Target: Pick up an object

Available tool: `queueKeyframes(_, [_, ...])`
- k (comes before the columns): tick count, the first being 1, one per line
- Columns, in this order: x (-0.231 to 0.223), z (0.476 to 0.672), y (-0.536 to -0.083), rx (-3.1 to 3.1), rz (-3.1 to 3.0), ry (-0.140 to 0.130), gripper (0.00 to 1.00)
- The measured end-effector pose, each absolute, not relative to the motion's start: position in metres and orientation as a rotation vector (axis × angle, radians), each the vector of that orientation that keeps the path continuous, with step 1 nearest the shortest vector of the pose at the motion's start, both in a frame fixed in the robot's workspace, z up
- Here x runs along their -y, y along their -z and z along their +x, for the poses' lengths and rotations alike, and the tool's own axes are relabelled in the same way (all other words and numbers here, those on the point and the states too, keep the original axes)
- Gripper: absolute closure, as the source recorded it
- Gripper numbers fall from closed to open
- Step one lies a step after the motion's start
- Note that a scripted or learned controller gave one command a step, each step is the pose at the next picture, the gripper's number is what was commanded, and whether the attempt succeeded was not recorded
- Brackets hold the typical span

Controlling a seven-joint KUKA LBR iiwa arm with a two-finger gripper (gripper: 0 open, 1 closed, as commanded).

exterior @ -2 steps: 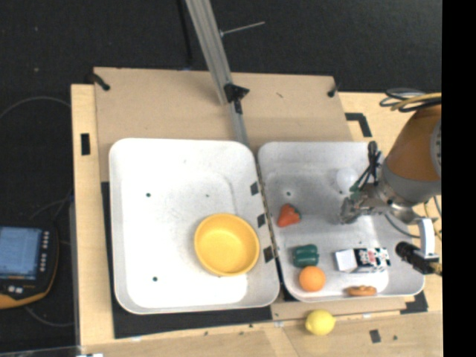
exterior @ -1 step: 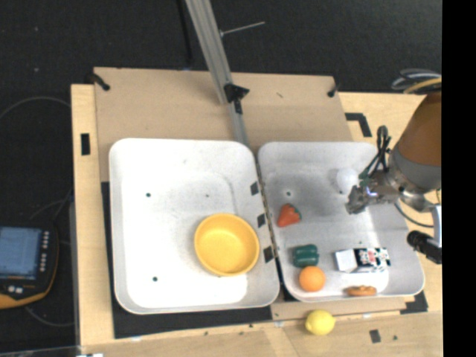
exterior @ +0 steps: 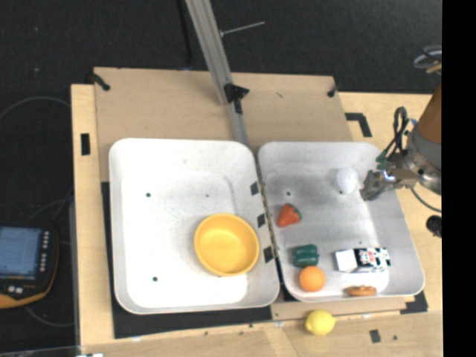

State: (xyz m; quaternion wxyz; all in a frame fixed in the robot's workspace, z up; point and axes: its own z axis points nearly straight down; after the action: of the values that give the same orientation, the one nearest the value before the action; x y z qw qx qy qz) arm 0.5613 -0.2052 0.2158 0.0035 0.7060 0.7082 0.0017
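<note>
The gripper point(exterior: 374, 185) hangs over the right bin point(exterior: 327, 158), just beside the white ball point(exterior: 346, 180). Can't tell if it's open or shut, too blurry.

To do it well: go straight down w/ the ball in the middle, squeeze slow, as balls roll away.

The small box point(exterior: 362, 259) has print, too tiny to read.

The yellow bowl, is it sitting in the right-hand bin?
No, the yellow bowl sits in the left bin.
</note>
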Motion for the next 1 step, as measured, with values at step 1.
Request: queueKeyframes(1, [0.2059,0.5622,-0.23,-2.224,2.215,-0.003,1.0])
